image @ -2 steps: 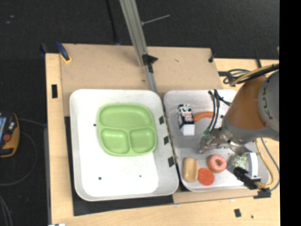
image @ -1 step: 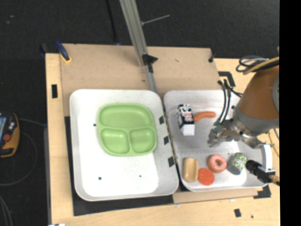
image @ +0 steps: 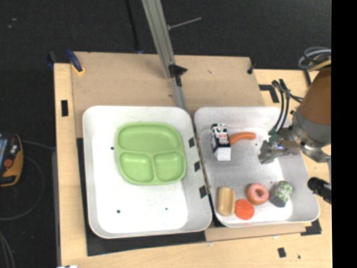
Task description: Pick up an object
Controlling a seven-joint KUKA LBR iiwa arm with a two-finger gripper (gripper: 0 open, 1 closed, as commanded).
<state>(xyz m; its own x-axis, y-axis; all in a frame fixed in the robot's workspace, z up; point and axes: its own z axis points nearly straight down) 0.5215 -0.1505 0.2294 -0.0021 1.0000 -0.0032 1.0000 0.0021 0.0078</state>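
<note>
The right bin holds a small black-and-white carton, an orange carrot-like piece, a tan roll, a red-orange round piece, a pink frosted donut and a green-and-purple item. My gripper hangs over the right part of this bin, to the right of the carrot piece and above the donut. Nothing shows between its fingers.
The left bin holds a green divided plate. A grey metal post rises from behind the bins. Cables trail along the arm at the right. The wooden bench surrounds both bins.
</note>
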